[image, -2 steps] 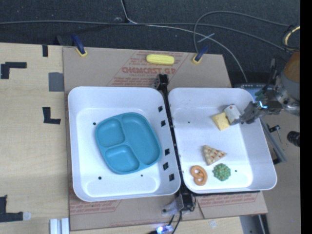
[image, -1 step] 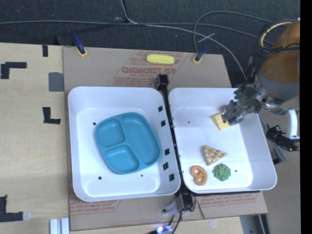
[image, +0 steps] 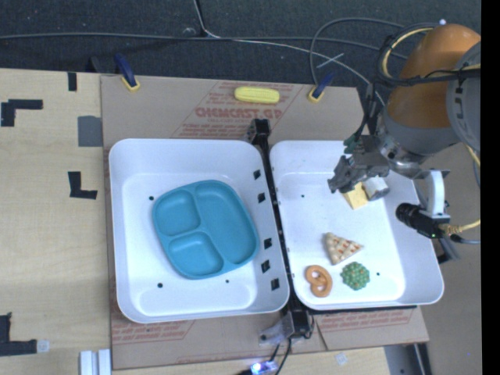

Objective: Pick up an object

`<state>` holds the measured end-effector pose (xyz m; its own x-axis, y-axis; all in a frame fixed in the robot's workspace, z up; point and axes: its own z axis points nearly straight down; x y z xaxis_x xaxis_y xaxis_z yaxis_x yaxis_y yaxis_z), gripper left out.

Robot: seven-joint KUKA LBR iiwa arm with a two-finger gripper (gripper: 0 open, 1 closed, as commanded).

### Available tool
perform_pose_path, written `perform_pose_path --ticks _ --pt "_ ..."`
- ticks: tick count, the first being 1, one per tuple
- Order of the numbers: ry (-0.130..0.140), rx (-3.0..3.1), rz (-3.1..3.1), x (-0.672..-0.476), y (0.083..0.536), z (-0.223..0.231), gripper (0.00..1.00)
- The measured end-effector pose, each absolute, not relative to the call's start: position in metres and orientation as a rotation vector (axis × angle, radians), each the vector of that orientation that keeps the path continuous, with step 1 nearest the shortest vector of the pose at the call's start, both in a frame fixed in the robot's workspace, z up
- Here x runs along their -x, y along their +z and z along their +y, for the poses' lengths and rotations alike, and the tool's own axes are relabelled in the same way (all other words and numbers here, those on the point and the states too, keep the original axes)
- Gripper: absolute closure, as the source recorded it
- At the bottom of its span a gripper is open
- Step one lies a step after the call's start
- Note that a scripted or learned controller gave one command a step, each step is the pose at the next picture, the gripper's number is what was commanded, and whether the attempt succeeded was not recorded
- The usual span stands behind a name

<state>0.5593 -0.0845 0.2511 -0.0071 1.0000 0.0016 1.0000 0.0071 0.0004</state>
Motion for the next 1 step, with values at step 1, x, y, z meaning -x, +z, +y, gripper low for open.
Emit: perform_pose_path --ticks 1 --pt "0.001 2.214 -2.226 -0.5523 0.2511 -0.0366 1.0"
